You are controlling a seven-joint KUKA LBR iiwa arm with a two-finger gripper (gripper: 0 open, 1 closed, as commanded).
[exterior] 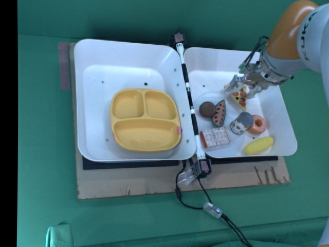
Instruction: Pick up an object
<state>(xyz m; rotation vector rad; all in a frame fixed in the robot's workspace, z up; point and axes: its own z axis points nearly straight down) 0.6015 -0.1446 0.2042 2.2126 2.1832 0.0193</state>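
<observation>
At the right of the frame the gripper [240,89] sits low in the right bin [216,60], its fingers pinching a pizza slice [240,99] (orange, hanging point-down). Just below and left lie a brown cookie [206,108] touching a watermelon wedge [219,112]. Further down are a can [241,123] beside a donut [257,124], a corn cob [258,145] and a cracker box [215,137]. The left bin [97,55] holds a yellow divided plate [146,120].
</observation>
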